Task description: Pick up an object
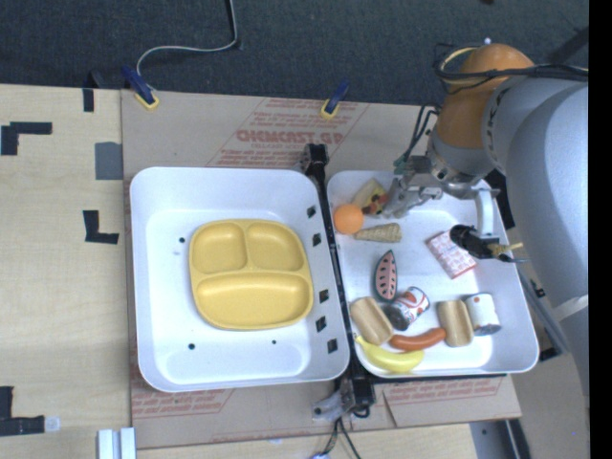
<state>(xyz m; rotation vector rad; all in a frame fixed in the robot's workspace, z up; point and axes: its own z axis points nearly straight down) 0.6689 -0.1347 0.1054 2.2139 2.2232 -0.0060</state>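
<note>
So the gripper [402, 197] is down in the right bin [512, 357], near its far-left corner; honestly can't tell if it's apart or together, too small and dark from up here, and I can't see anything clamped in it either. Nearest stuff: a small yellow-red toy [371, 195] just beside it toward the bin's left wall, touching or nearly so, hard to call; a cone [379, 233] right below it on the near side, lying flat with its long axis running left-right across the bin, tip toward the right; an orange [348, 220] against the left wall next to the cone.

My guess is the toy or the cone is the target, since both sit a short hop from the tips; for the cone it'd want to come toward the near edge a bit and close across the short width, not along the length.

Rest of the food is bunched along the near edge, well apart from the gripper; the left bin [153, 285] has a yellow tray [251, 273].
</note>
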